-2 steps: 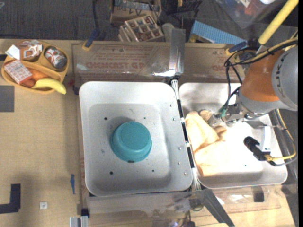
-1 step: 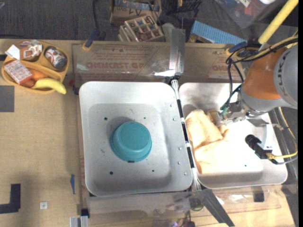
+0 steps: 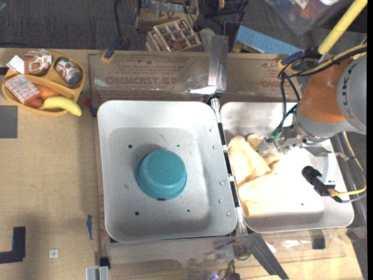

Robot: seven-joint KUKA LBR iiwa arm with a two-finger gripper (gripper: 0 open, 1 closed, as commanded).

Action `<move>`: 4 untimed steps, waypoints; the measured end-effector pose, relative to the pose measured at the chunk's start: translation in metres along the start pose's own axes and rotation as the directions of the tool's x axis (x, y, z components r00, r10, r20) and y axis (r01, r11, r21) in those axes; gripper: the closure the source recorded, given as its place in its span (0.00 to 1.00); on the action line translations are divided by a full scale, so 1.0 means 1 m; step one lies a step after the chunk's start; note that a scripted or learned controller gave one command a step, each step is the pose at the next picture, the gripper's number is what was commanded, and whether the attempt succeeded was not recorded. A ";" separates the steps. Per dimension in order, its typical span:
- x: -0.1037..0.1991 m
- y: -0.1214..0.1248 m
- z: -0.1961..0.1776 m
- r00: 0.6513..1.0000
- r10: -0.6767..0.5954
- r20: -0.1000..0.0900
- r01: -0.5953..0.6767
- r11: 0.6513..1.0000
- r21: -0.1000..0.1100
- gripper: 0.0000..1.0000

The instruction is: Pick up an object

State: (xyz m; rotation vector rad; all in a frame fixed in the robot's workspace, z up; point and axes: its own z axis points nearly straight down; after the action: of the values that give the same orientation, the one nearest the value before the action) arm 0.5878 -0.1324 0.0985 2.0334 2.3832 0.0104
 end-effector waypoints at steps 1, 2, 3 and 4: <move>0.015 0.004 0.008 0.984 -0.178 0.002 0.178 0.984 0.001 0.00; 0.027 0.020 -0.017 0.945 -0.326 -0.003 0.326 0.945 0.006 0.00; 0.023 -0.015 0.007 0.943 -0.333 0.001 0.333 0.943 -0.004 0.00; 0.022 -0.014 -0.003 0.944 -0.330 0.001 0.330 0.944 -0.007 1.00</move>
State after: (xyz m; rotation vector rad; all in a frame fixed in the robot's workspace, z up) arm 0.5705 -0.1125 0.1013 1.6034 2.6851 0.0173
